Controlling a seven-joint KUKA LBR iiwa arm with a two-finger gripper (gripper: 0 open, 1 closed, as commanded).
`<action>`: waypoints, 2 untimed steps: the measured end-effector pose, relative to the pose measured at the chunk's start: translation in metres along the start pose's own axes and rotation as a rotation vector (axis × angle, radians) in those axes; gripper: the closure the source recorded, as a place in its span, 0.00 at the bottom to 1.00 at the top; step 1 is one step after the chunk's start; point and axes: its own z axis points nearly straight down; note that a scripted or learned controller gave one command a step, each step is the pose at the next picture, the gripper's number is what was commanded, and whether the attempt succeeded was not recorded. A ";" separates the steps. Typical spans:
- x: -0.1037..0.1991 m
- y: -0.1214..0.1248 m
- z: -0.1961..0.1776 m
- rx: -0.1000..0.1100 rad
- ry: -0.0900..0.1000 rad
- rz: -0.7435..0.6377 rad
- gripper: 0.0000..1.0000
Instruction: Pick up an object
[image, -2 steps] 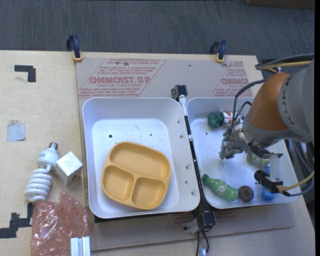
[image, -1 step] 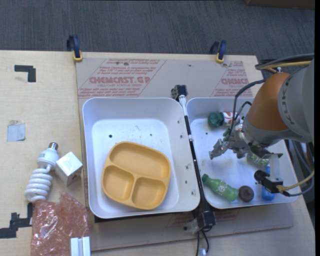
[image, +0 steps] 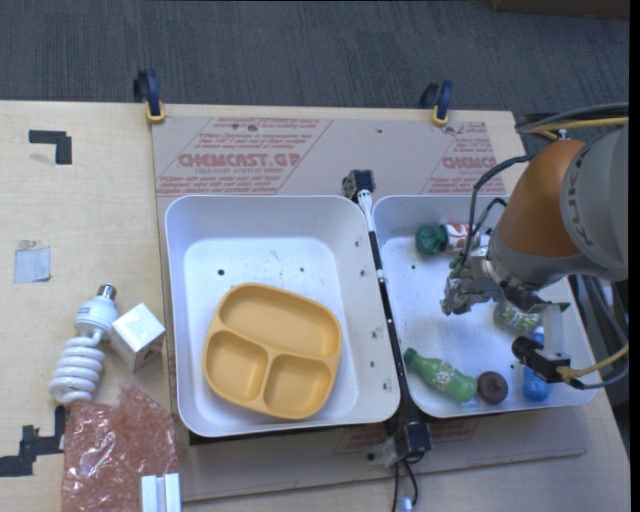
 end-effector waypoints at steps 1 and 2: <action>0.000 0.000 0.000 0.000 0.000 0.000 0.00; 0.008 -0.045 0.020 0.003 0.002 0.001 0.00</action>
